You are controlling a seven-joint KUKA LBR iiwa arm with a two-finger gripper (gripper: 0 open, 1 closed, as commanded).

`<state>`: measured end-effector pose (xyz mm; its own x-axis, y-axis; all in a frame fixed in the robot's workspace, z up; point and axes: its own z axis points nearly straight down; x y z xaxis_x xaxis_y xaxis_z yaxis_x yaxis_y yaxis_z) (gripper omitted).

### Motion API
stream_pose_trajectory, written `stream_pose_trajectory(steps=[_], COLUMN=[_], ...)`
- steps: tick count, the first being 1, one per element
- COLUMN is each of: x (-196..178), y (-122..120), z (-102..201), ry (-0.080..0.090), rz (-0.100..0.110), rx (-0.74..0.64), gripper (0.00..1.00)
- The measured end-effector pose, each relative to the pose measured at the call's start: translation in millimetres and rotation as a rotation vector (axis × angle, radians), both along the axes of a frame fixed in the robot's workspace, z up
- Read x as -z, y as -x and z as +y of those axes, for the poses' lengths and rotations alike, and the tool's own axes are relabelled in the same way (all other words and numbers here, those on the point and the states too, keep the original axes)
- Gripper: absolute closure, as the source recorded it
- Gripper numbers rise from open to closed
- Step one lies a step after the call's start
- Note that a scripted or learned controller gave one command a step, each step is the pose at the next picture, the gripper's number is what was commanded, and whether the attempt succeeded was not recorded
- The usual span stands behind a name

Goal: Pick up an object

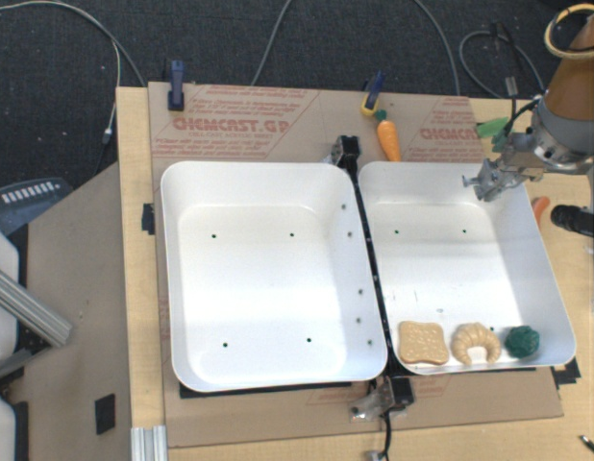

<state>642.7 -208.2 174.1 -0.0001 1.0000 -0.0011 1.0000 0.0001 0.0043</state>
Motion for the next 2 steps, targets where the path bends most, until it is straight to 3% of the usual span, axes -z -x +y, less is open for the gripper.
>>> stream_pose_trajectory(steps=[2], x=[-104], y=[2], z=[-8], ry=[0.0], rz=[-0.001], rx=[0.0], gripper=[1.0])
